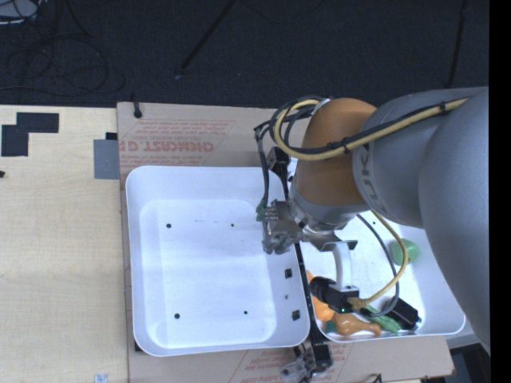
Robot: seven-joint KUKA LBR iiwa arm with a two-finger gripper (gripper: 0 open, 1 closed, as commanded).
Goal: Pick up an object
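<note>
Grey arm [431, 166] over right bin [439, 306], orange thing [322, 309] and green thing [406, 251] inside, left bin [200, 270] beside.

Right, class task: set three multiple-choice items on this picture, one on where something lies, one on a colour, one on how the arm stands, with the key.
1. Where do the orange and green pieces lie?
A. In the bin on the view's left.
B. In the bin on the view's right, at its near end.
C. On the wooden bench outside the bins.

2. What colour is the band above the wrist?
A. Orange.
B. Blue.
C. White.

3. How does the arm stand?
A. Folded back, away from both bins.
B. Stretched out over the wooden bench.
C. Bent down over the bin on the view's right.

Key: 1 B, the pieces rest on that bin's floor by its front wall. 2 A, the band is plainly orange against the grey. 3 C, the arm covers much of that bin.
</note>
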